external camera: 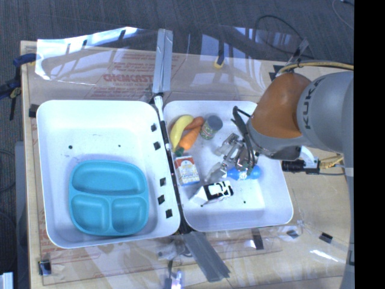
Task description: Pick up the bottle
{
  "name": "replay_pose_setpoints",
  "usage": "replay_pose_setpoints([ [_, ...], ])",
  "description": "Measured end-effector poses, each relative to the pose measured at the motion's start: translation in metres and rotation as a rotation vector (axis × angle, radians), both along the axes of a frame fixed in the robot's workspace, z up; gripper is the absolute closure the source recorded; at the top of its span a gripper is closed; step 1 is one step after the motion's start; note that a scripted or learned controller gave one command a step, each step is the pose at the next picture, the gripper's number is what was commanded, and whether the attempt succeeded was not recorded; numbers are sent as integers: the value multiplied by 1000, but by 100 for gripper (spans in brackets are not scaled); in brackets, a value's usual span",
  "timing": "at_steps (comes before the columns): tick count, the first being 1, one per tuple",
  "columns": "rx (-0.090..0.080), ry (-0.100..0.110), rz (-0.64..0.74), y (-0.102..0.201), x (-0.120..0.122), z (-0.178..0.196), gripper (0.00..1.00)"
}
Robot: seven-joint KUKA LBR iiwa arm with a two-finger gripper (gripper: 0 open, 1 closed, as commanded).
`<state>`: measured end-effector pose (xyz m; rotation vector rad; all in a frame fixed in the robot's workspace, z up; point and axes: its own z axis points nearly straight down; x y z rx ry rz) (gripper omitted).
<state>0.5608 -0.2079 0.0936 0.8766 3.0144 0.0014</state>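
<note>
Camera view: we are looking down on the gripper (231, 155) hanging over the right bin (274, 212); whether it is open or closed we cannot tell. The bottle (245, 173), blue-capped, is lying just at its 4 o'clock, long axis 9-to-3. The bin is also holding a banana (178, 129), carrot (189, 138), can (211, 126) and carton (187, 171). The left bin (54, 119) is holding a blue tray (109, 197).

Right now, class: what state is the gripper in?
Gripper: over the right bin, by a blue bottle; open or shut cannot be told.
</note>
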Motion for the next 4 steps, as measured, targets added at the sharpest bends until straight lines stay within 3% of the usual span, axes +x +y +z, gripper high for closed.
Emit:
replay_pose_setpoints([
  [1, -2, -1, -119, 2, 79, 0, 0],
  [2, 0, 0, -73, -1, 14, 0, 0],
  [3, -1, -3, -69, 0, 15, 11, 100],
  [4, -1, -3, -69, 0, 15, 11, 0],
])
